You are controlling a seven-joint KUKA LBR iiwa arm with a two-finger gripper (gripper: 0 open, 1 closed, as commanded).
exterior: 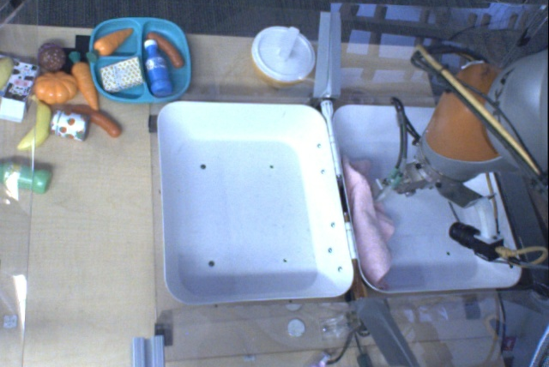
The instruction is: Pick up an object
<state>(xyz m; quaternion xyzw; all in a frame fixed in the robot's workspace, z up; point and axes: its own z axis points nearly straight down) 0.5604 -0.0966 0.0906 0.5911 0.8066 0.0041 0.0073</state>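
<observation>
A pink cloth (pixel 371 218) lies crumpled along the left wall of the right bin (pixel 429 271), running from the middle of that wall down to the front corner. My gripper (pixel 388 183) is low inside the right bin, pointing left, with its tip right beside the cloth's upper part. I cannot tell whether it touches the cloth. The grey arm with its orange band (pixel 461 127) reaches in from the right above the bin.
The left bin (pixel 249 202) stands beside the right one. On the bench to the far left are a blue divided plate (pixel 141 58) of toy food, loose toy vegetables (pixel 64 95) and a green piece (pixel 27 177). A lidded yellow cup (pixel 283 55) stands behind the bins.
</observation>
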